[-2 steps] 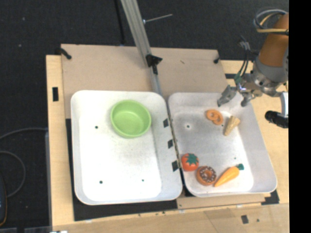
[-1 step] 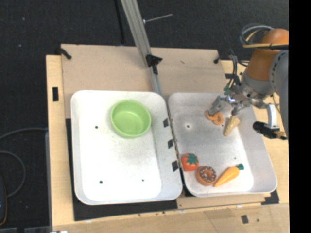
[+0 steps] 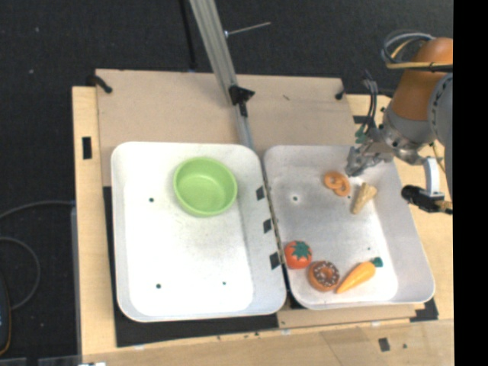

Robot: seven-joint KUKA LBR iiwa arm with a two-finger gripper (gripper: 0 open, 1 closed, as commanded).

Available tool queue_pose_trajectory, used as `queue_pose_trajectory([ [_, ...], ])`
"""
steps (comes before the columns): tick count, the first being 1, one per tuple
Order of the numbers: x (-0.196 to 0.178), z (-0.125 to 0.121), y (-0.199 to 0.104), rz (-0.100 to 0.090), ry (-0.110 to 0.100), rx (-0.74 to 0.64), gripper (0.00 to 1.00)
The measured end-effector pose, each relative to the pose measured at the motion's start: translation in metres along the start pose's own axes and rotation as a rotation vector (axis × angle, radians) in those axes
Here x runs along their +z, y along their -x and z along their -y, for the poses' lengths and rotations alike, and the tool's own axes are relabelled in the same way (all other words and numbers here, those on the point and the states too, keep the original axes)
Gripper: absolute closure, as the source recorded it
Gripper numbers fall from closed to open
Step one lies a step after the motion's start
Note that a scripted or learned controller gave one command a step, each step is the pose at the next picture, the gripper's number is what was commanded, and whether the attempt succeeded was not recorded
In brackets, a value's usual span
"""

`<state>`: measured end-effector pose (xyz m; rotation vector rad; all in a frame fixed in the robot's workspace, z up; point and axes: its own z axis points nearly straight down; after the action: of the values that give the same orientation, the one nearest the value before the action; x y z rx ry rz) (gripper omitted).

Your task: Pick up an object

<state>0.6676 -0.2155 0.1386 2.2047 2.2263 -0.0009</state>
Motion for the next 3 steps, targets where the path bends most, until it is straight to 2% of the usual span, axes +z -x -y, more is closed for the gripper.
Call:
queue_pose_trajectory([
  [2,-0.104,0.010,0.009,-0.002,0.003,0.009,1.00],
  [3,-0.144,0.009,0.010,-0.004,0.001,0.007,1.00],
])
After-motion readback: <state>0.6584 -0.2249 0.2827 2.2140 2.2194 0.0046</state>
